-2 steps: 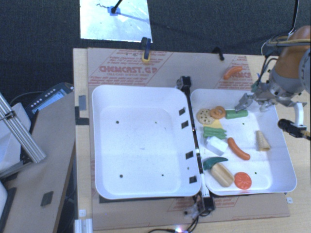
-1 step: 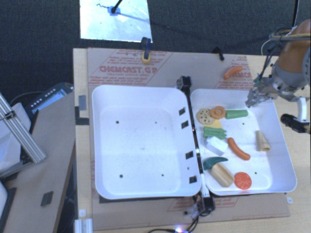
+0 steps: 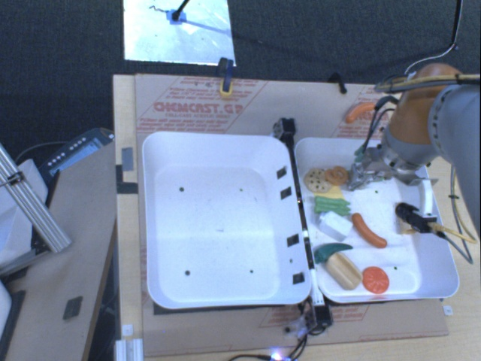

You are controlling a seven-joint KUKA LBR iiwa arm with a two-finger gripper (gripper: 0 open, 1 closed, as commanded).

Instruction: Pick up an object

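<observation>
The cookie [image 3: 337,175] lies at the right bin's [image 3: 440,280] far left corner, just beside the gripper [image 3: 359,177], whose jaw state I cannot tell. Nearer lie a green piece [image 3: 331,204], white block [image 3: 335,223], sausage [image 3: 369,230], tomato slice [image 3: 376,280] and bread roll [image 3: 343,270]. The left bin [image 3: 161,201] offers open floor.

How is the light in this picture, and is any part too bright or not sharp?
Camera view: even, soft light overall; the silver sheet behind the bench glares almost white; the left bin is bright, with faint shadow along its walls; the gripper over the right bin looks slightly soft, its details hard to read.
</observation>
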